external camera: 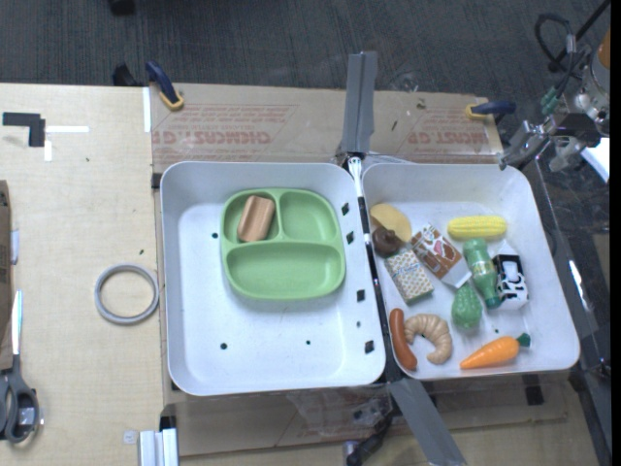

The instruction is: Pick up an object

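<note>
1. Across the right bin (543,212) lie the toy foods that could be picked, all resting on the bin floor with nothing lifted.
2. Along its near edge sit an orange carrot (493,351), a tan croissant (431,335) and a red sausage (402,339). The croissant is touching the sausage, and the carrot is just to their right.
3. Mid-bin, a green bottle (478,260) lies beside a black-and-white carton (509,282), with a green pickle (467,306) just below the bottle.
4. A yellow corn cob (476,227) lies crosswise above the bottle.
5. Left of these, two small printed boxes, one reddish (436,252) and one pale (410,275), lie side by side at a slant.
6. Near the bin's left wall, a yellow rounded piece (390,219) rests against a brown lump (385,244).
7. The arm's end (543,139) hangs over the right bin's far right corner, well apart from every object. Whether the jaws are wide or narrow I cannot tell, since wires and metal parts blur together there.
8. The left bin (194,338) holds a green divided plate (284,275), with a tan bread roll (255,217) in its upper left compartment.
9. Under both bins is brown cardboard (252,124), pinned by a blue-and-yellow clamp (165,85) at the far left and another (490,111) at the far right.
10. On the pale surface (68,212) to the left lie a grey tape ring (126,292) and, near the lower edge, scissors (17,401).
</note>
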Controlling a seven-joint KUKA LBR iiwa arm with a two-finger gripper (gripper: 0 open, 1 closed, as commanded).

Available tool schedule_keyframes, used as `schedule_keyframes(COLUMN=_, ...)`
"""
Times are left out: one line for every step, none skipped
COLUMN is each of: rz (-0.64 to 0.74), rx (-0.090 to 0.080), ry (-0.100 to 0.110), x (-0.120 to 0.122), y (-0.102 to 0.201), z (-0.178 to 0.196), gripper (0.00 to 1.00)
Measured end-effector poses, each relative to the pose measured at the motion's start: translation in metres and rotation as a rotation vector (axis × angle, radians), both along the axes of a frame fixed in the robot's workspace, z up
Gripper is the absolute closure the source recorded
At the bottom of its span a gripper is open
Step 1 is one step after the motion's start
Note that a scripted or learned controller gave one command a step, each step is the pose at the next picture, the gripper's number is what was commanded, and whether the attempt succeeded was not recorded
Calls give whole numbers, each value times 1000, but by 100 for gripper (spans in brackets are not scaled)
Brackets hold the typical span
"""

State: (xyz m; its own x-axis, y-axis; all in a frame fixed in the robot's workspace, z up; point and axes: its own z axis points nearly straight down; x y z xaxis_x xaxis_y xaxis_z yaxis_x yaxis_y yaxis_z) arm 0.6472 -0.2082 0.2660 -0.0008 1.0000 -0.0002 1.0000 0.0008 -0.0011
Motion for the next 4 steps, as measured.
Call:
schedule_keyframes(rz=-54, rx=12, ry=7, x=-35, y=-6, z=-169, gripper=0)
schedule_keyframes(rz=-188, rx=4, ry=-2, x=-38, y=5, z=-173, gripper=0)
schedule_keyframes(rz=-187, rx=2, ry=-2, x=-38, y=4, z=-164, gripper=100)
schedule_keyframes(rz=-186, rx=2, ry=-1, x=-38, y=4, z=-164, gripper=0)
